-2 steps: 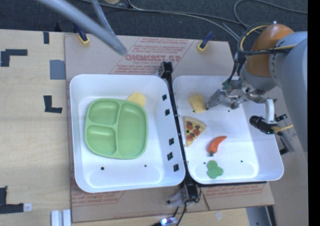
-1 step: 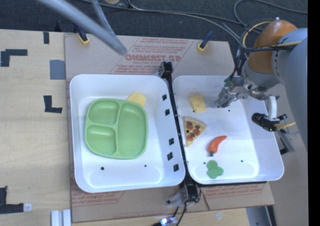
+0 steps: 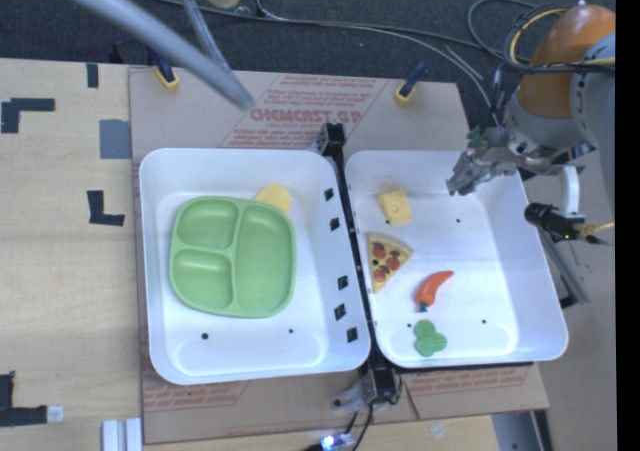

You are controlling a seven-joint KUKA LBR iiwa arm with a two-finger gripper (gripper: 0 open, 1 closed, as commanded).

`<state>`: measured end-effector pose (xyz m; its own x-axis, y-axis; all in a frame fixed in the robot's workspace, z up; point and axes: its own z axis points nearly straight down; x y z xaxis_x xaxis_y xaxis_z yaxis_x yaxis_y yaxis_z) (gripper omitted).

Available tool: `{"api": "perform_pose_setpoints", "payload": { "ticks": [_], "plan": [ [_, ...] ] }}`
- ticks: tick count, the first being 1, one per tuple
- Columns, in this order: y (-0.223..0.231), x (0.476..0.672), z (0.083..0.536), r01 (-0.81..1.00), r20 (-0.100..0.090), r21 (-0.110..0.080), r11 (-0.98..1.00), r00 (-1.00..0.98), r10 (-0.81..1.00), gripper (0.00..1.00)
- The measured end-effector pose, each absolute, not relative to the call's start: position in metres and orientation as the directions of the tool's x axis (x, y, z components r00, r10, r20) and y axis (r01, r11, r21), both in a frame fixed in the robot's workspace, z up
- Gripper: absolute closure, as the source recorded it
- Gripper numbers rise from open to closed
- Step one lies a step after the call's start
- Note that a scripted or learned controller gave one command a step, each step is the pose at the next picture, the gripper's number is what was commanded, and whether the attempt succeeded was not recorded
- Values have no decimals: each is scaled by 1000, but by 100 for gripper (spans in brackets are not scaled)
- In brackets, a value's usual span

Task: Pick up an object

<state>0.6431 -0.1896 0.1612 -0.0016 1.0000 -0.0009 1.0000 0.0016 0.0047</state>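
Though its grip unreadable, metal pincer (image 3: 468,177) above glossy white bin (image 3: 520,269), wedge-shaped pizza slice (image 3: 386,259).

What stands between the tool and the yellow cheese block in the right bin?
Nothing visible. The tool hangs over the upper right part of the right bin, and only bare white floor lies between it and the cheese block. The pizza slice lies below the block, off that line.

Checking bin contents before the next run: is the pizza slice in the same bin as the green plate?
No, the pizza slice lies in the right bin, while the green plate sits in the left bin.
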Motion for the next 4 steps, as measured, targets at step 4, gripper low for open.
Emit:
{"api": "perform_pose_setpoints", "payload": {
  "ticks": [4],
  "plan": [
    [-86,641,275,1000,1,-1,6,-6,1000,100]
  ]
}}
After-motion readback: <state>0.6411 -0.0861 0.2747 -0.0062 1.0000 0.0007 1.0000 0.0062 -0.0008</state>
